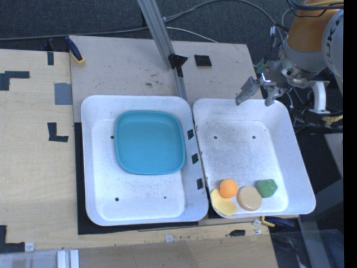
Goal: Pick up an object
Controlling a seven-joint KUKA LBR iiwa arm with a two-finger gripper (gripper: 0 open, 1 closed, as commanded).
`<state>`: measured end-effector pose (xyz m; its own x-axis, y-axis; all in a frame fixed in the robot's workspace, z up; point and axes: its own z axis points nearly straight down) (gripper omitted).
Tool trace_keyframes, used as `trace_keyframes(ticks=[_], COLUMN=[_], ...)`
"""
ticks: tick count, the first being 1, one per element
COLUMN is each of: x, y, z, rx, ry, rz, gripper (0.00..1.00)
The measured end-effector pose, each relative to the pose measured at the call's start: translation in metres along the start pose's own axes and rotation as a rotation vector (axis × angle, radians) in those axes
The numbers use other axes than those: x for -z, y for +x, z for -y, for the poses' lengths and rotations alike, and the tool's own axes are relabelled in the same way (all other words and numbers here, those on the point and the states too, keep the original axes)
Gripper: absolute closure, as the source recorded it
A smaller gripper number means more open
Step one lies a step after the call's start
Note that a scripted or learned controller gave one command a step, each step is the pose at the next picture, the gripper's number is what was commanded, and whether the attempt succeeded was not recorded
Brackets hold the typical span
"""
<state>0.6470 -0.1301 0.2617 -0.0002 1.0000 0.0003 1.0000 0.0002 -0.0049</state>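
Start at your left: the left bin (97, 205) carries one thing, a blue plate (149, 142) lying flat in its upper middle, with bare white floor below it and to either side. Cross the divide where the two bins butt together and you're in the right bin (245, 144), whose upper floor is open. Everything pickable there is bunched along the near edge: a yellow piece (222, 206) against the near-left corner, an orange ball (227, 188) touching it, a tan round object (249, 198) just beside the ball, and a green object (267, 187) at the end of the row. Now up to your right: the gripper (254, 91) hangs over the far rim of that bin, its two fingers spread apart with nothing between them. So by my read you're in the approach step, nothing grasped yet. The next move calls for travelling toward the near edge and descending. Watch the crowding: those four sit close, with the near wall right behind them. The green one looks to have the freest side.
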Motion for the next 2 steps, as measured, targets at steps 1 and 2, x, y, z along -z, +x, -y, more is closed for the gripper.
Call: trace_keyframes(ticks=[1,2], x=[0.003,-0.059], y=[0.000,0.003], z=[-0.001,-0.005], rx=[0.000,0.001], ry=[-0.005,0.001], rz=[0.000,0.000], gripper=[0.00,0.00])
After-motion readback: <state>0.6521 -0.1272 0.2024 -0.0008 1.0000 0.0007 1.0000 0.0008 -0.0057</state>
